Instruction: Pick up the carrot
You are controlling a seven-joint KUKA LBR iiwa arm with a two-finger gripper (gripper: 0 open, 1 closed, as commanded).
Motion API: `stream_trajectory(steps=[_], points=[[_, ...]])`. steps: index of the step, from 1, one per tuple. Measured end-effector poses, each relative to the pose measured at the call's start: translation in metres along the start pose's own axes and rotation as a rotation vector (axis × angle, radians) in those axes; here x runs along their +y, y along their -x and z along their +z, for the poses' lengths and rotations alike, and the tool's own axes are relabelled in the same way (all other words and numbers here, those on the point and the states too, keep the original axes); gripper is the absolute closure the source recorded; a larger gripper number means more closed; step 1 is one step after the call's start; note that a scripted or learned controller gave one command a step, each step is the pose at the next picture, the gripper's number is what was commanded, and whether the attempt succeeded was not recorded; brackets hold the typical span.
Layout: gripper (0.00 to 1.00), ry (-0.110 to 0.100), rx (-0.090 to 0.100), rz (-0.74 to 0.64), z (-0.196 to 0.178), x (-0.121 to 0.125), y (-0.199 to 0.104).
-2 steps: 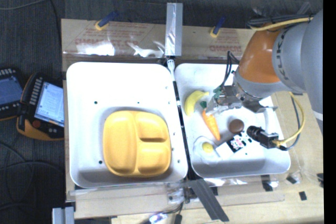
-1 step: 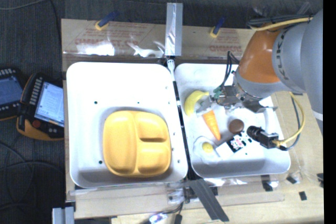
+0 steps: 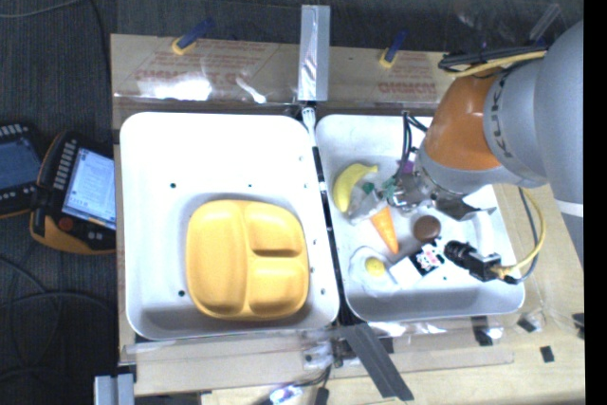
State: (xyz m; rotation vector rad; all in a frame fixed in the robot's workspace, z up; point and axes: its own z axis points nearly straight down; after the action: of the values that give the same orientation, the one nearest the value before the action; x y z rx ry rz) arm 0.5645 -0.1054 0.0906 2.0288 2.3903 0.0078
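1. The gripper (image 3: 403, 190) is largely covered from above by the arm's (image 3: 512, 119) orange band and grey wrist; only a dark cluster with small coloured flecks is seen at its tip, low over the right bin (image 3: 417, 303).
2. Whether the jaws are apart or together cannot be told, and nothing is seen between them.
3. A greyish item just left of the gripper, beside the yellow banana-like piece (image 3: 349, 185), is too blurred to be identified.
4. The far part of the right bin is hidden beneath the arm, and the arm itself is cut off by the view's right edge.
5. The carrot (image 3: 384, 230) is seen as a short orange wedge, wider at the top and tapering downward, lying on the floor of the right bin near its middle.
6. It lies just below the gripper's tip, between the banana-like piece and a small brown round object (image 3: 427, 227).
7. A yellow divided tray (image 3: 248, 257) rests in the left bin (image 3: 152, 204) on the bench (image 3: 142, 52).
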Motion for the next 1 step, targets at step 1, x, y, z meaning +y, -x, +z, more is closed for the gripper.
stream_trajectory(steps=[1], points=[[0.00,-0.010,-0.003,0.285,-0.0124,0.0363,0.0609]])
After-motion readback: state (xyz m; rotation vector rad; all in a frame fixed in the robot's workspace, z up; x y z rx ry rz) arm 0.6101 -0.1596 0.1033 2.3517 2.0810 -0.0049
